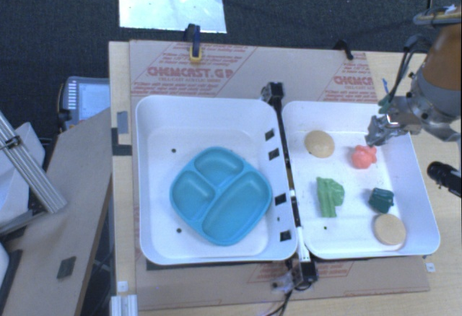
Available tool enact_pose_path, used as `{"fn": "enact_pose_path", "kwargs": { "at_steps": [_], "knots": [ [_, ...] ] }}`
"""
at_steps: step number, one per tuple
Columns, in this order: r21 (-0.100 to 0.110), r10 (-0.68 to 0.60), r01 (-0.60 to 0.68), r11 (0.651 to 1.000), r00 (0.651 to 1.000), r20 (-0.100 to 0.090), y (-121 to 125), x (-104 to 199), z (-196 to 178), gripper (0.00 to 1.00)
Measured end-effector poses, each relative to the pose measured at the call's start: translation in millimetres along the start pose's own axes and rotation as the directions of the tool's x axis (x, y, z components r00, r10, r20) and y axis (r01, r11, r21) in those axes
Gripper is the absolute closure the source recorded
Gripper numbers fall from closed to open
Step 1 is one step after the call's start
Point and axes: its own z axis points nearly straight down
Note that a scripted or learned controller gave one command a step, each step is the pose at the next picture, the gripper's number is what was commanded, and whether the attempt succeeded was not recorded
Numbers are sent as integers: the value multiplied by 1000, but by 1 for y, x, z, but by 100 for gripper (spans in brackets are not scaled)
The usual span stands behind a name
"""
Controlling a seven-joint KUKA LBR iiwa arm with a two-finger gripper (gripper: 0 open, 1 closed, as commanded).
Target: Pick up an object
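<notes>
Far left of the claw, on the surface (238,66): left bin (155,120), holding a blue divided plate (220,195) with three compartments, lying flat near the bin's middle and front. Just right of it, touching along a black-clipped seam: right bin (419,185), the one under the claw. Inside, left of the claw and slightly nearer the camera: a tan round piece (319,143). Below that, further toward the front: a green leafy toy (330,196). Just beneath and beside the claw, close enough that contact cannot be judged: an orange-red lump (364,156). Toward the front from the claw: a dark teal piece (381,200), and beyond it, near the front right corner, a pale tan disc (389,229). Claw (377,133) low over the bin's back right part, reached in from the right, grey arm with orange band (442,62) angled down and leftward. Cannot tell whether open or closed; nothing visibly gripped.
</notes>
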Motion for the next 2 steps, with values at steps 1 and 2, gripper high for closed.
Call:
{"fn": "enact_pose_path", "kwargs": {
  "at_steps": [1,2],
  "knots": [
    [3,-4,4,1000,1000,-3,-10,49,0,100],
    [4,-5,5,1000,1000,-3,-14,101,-1,100]
  ]
}}
